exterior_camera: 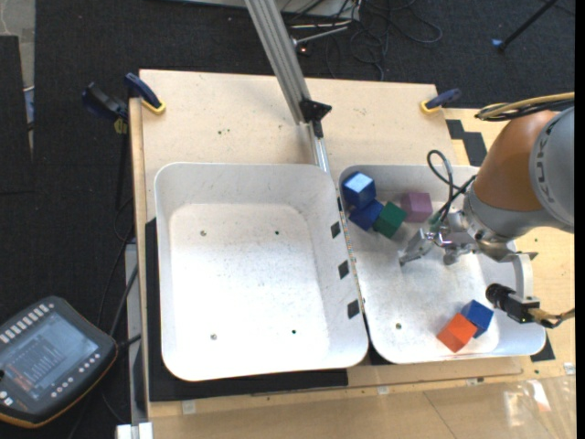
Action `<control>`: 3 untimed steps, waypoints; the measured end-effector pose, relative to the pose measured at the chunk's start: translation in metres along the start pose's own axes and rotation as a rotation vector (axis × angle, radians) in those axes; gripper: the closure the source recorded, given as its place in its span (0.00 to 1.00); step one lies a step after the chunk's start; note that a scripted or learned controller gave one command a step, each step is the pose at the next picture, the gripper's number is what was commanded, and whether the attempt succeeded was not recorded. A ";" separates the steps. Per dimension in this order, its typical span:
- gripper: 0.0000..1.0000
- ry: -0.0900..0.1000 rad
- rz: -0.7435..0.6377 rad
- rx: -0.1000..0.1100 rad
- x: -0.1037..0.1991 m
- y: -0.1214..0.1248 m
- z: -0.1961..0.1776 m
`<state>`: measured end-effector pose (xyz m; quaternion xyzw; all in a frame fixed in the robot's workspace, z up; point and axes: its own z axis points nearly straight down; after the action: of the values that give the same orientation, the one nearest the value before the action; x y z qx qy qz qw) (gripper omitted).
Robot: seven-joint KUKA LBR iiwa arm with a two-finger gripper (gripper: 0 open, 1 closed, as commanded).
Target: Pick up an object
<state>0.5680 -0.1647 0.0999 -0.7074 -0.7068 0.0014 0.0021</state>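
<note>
Orange block [456,333] and a blue block [477,315] touch near the right bin's [402,337] front edge. Above that bin's middle, the fingers [413,252] stand spread, pinching nothing.

Rt bin [402,346] center open btw top block cluster [384,210] & btm-rt blocks [466,326].

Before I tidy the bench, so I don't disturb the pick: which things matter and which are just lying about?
Job:
tool
blue cube
dark blue block
green block
purple block
orange block
small blue block
right bin

Lying about:
left bin
pendant
clamps
</note>
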 end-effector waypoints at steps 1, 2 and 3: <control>1.00 -0.001 0.000 -0.006 -0.001 0.002 -0.014; 1.00 -0.003 -0.004 -0.011 0.007 0.000 -0.073; 1.00 -0.003 -0.004 -0.013 0.007 -0.004 -0.136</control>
<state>0.5645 -0.1579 0.2357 -0.7060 -0.7082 -0.0019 -0.0036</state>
